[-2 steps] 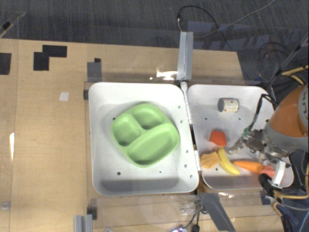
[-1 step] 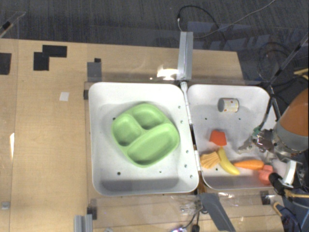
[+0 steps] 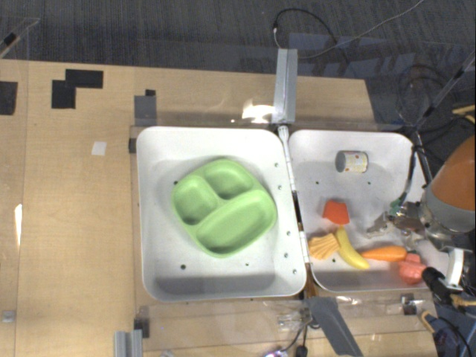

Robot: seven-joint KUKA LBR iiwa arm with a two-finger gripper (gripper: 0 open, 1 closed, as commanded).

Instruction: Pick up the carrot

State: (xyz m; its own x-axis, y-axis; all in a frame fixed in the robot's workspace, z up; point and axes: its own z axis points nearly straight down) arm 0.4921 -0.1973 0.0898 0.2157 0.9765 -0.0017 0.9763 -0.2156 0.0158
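The carrot is orange and lies flat near the front of the right bin, pointing left toward a yellow banana. My gripper reaches in from the right edge and hovers just behind and above the carrot, apart from it. Nothing shows in its grasp. The grey arm with its orange band rises over the bin's right wall.
Beside the carrot lie a pink toy, the banana, a pale yellow fries piece and a red-orange piece. A small can lies at the back. The left bin holds a green divided plate.
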